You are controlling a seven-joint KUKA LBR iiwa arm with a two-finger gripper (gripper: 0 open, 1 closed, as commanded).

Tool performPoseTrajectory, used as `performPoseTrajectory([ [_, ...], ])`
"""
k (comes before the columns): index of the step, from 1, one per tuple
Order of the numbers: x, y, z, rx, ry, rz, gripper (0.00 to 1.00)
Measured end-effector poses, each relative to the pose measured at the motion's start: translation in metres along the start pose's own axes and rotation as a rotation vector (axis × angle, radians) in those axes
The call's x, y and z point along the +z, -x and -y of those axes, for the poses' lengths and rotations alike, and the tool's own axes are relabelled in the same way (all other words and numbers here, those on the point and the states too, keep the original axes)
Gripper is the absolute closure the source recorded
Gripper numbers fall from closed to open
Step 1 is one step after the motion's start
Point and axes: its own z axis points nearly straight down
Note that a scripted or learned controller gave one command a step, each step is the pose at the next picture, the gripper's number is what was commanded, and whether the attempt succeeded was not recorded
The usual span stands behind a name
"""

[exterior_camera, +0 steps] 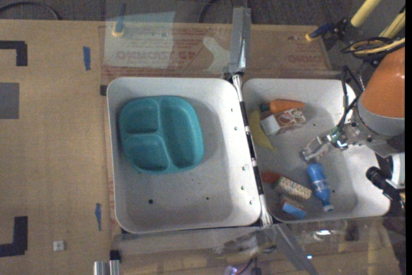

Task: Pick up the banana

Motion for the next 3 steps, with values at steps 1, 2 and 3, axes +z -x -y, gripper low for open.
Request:
performPoseTrajectory([
  [1, 0.012, -0.026, 0.009, -0.465, 0.007, 0.008, 0.0],
  [2, -0.018, 0.031, 0.069, -0.527, 0.003, 0.004, 0.0],
  [3, 0.028, 0.015, -0.027, -0.617, 0.008, 0.008, 0.0],
])
